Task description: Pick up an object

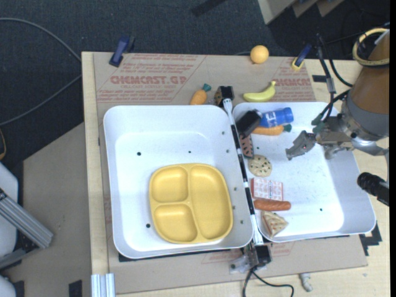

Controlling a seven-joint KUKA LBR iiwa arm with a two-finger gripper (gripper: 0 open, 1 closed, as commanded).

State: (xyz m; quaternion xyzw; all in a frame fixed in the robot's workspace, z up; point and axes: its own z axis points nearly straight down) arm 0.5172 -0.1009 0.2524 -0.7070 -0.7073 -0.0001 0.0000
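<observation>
Bench (74,184); yellow tray (189,202) in left bin (124,129); food toys in right bin (334,218); jaws (299,147) released, empty

The arm (371,98) is cut off at the right edge; the blue bottle (276,116) partly hides an orange carrot (270,129).

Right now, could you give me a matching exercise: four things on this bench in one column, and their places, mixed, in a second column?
Things:
1. tray
2. banana
3. cookie
4. orange ball

Places:
a. right bin, near the divider
b. bench, at the far edge
c. left bin
d. bench, just behind the right bin

Pairs: 1-c, 2-d, 3-a, 4-b
</observation>
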